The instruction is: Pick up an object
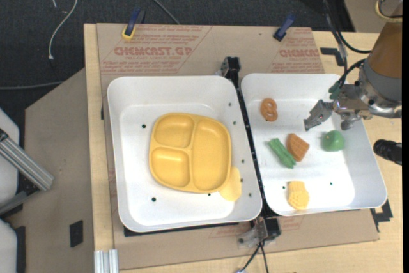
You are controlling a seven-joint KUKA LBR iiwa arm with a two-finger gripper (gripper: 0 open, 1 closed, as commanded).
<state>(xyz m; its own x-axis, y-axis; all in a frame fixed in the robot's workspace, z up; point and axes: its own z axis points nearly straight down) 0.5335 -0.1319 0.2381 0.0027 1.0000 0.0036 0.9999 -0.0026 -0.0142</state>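
Bins [121, 105] white. Plate [190, 152] yellow. Pretzel [269, 109] orange-brown. Ball [332, 140] green. Bean [280, 153] green. Wedge [298, 146] orange. Corn [296, 194] yellow.

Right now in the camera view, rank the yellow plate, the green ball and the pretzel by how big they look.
1. Yellow plate, clearly largest.
2. Green ball and pretzel: they look alike in size, so I won't rank them.

Camera position: fixed above the bench [192, 35], looking down at a slant.
Facing: toward the left bin [128, 105] and right bin [364, 185], both fully in frame.
Nearness: far enough to take in dark floor beyond the bench.
Arm side: the arm [390, 54] enters right of the bins.
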